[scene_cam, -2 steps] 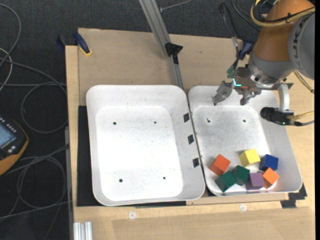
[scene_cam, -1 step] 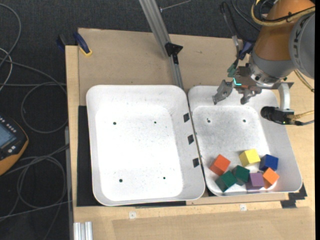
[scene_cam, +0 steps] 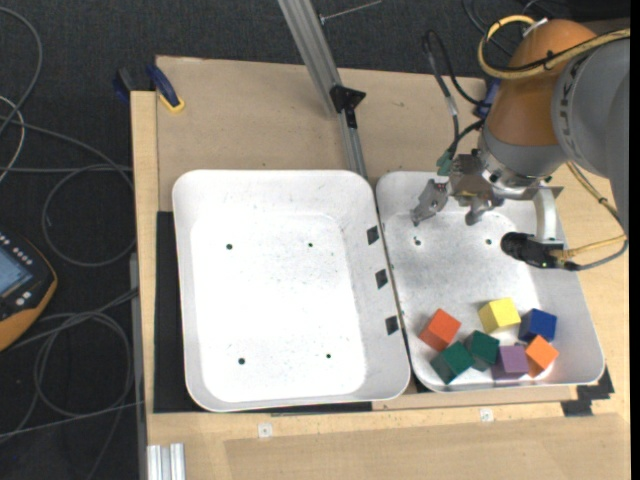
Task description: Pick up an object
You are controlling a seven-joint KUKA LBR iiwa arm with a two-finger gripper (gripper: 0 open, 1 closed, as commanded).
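Note:
Several small blocks lie clustered in the near corner of the right bin (scene_cam: 470,258): an orange one (scene_cam: 440,327), a yellow one (scene_cam: 499,314), a blue one (scene_cam: 538,323), two green ones (scene_cam: 468,354), a purple one (scene_cam: 512,359) and another orange one (scene_cam: 541,352). My gripper (scene_cam: 450,205) hangs over the far part of that bin, well behind the blocks. Its two fingers (scene_cam: 428,203) are spread apart with nothing between them.
The left bin (scene_cam: 270,288) sits beside the right one, separated by a rim with black clips (scene_cam: 381,278). A slanted metal pole (scene_cam: 320,58) rises behind the bins. Cables and a handheld device (scene_cam: 20,283) lie on the floor at left.

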